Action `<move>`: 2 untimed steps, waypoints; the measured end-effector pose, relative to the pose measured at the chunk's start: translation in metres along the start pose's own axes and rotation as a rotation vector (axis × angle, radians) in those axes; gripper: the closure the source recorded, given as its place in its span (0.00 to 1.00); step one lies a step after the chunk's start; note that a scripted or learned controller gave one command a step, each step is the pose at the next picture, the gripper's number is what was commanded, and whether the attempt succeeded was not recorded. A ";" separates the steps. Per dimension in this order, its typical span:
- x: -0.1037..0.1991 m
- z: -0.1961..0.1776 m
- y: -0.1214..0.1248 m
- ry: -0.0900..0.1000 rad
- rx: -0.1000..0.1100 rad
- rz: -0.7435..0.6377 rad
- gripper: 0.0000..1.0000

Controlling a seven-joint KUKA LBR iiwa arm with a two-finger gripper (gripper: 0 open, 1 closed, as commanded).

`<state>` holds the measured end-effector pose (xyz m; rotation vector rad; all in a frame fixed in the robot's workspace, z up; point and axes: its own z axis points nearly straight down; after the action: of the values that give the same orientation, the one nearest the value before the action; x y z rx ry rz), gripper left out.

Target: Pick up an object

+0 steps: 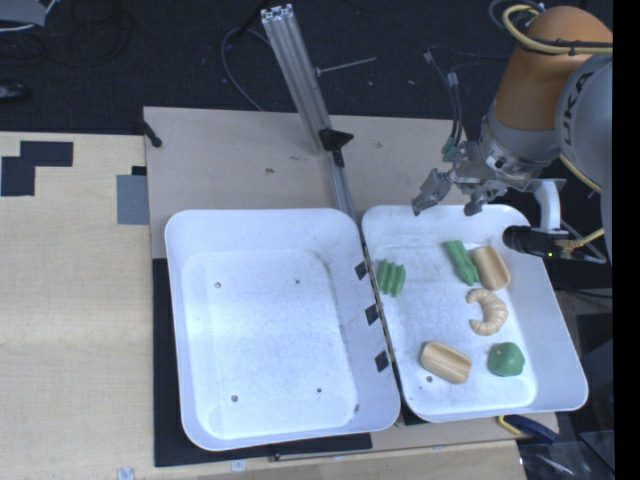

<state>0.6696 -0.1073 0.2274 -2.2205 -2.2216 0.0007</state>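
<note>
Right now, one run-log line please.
arm: above right bin far edge | jaws: open, holding nothing | right bin: croissant, green ball | pick: not yet

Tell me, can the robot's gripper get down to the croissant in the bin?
Probably yes. The gripper hangs above the right bin's far edge, and the croissant lies uncovered, apart from its neighbours, with nothing between them.

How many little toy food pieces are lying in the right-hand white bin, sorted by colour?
Green: 3, namely the ridged green piece by the divider, the long green stick and the rounded green lump.
Tan: 3, namely the tan roll beside the stick, the curved tan croissant shape and the tan cylinder-shaped loaf.
Total: 6, all in the right white bin.
</note>
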 end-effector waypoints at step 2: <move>-0.051 0.101 0.000 0.001 0.007 0.001 0.00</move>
<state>0.6692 -0.1586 0.1268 -2.2174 -2.2163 0.0069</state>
